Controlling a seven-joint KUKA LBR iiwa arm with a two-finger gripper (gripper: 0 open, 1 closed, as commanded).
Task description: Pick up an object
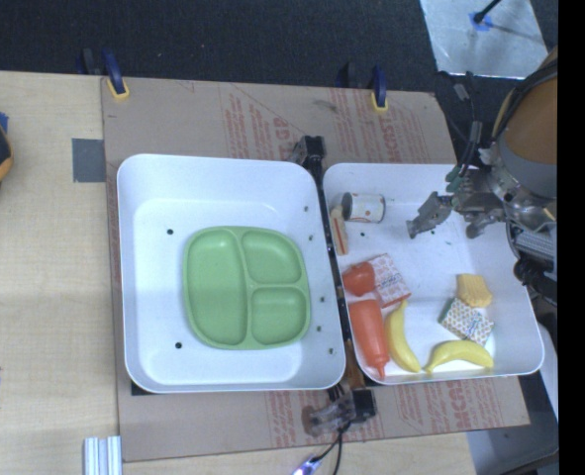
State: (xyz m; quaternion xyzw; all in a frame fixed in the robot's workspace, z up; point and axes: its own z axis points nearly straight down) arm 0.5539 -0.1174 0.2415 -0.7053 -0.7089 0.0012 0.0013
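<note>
Two bins (134, 265), one gripper (448, 222) with spread fingers, holding nothing.
Right bin (515, 364): two bananas (403, 339), one carrot (368, 332), one can (363, 207); left: one green tray (244, 287).

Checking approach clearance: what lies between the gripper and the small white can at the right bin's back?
In the camera view, bare white bin floor separates the gripper from the can; nothing lies between them.

Pale wood-grain bench top (35, 295), partly covered by brown cardboard sheet (262, 127) held by blue-handled clamps (114, 75) at far edge. Dark carpeted floor (223, 13) beyond. Grey tape patch (88, 159) at left.
</note>
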